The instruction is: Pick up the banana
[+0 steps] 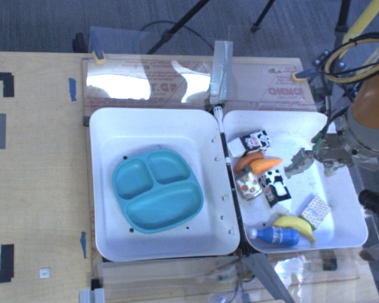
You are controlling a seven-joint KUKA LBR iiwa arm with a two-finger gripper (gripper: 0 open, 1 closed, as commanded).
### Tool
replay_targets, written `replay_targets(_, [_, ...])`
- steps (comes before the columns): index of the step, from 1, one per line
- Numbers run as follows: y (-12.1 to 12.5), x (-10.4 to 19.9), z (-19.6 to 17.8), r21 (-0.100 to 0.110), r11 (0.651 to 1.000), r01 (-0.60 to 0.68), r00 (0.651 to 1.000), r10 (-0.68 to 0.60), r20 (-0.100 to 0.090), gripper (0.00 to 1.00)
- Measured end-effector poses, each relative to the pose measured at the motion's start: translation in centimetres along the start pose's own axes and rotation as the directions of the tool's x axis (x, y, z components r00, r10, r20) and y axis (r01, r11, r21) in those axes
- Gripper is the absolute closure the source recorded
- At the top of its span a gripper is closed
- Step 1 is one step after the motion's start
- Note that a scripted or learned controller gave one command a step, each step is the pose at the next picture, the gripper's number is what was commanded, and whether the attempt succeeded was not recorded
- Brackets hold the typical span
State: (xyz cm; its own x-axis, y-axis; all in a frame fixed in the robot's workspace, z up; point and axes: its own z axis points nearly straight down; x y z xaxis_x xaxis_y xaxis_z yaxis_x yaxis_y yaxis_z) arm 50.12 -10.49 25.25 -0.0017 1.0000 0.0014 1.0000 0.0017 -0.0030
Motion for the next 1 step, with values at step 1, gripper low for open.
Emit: replay_targets(1, [0.43,0.36,-8.21,-0.005,0.998,0.068,0.998,-0.068,0.002,0.00])
